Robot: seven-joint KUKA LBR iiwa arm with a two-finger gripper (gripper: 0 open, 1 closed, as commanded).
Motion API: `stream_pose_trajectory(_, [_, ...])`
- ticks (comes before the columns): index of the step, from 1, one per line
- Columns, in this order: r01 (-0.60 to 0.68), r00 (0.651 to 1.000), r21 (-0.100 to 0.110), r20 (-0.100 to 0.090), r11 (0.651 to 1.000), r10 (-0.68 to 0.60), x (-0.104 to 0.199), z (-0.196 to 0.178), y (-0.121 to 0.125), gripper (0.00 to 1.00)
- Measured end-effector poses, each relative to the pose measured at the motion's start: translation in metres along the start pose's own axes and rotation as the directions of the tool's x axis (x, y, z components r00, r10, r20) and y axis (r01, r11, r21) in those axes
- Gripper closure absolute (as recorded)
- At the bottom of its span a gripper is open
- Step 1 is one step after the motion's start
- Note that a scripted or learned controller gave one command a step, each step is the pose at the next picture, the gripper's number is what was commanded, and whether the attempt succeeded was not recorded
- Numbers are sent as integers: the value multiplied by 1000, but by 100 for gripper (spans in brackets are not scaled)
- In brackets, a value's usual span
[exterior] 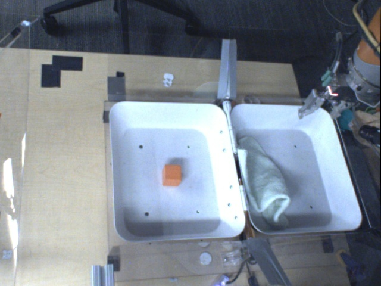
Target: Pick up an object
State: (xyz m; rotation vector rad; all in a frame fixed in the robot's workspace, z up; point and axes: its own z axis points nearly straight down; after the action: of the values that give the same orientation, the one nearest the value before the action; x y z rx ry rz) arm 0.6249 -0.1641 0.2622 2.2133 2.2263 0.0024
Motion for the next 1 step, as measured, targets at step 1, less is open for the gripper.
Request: stream_pose_trajectory(1, [179, 984, -1, 1, 984, -179, -41, 148, 17, 0])
